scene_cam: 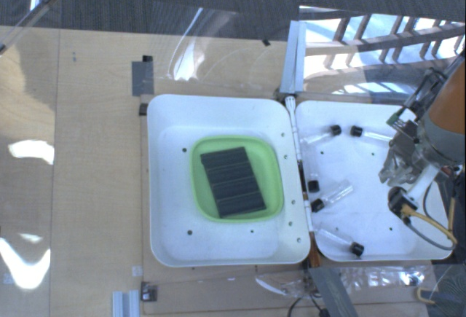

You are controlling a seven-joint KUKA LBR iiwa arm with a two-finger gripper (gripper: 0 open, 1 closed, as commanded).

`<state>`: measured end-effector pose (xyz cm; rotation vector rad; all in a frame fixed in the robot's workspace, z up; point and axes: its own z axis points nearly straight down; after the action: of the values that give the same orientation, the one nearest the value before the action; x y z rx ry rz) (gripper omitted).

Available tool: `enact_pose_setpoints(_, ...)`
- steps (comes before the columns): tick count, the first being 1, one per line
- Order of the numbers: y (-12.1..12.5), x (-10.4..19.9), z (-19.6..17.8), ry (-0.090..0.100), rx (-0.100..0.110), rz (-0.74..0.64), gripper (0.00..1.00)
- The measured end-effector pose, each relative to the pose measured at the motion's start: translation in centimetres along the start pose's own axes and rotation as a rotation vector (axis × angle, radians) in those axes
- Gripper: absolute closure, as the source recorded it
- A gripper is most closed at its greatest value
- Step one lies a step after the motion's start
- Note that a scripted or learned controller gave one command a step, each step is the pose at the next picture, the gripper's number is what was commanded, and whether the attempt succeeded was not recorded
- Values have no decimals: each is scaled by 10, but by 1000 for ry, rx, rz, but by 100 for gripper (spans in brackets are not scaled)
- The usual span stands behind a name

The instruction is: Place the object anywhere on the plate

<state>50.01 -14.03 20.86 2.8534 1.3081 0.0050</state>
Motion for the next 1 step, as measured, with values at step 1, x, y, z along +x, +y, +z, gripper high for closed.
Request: enact_pose_setpoints(1,-57,48,24,1,2,-37,100)
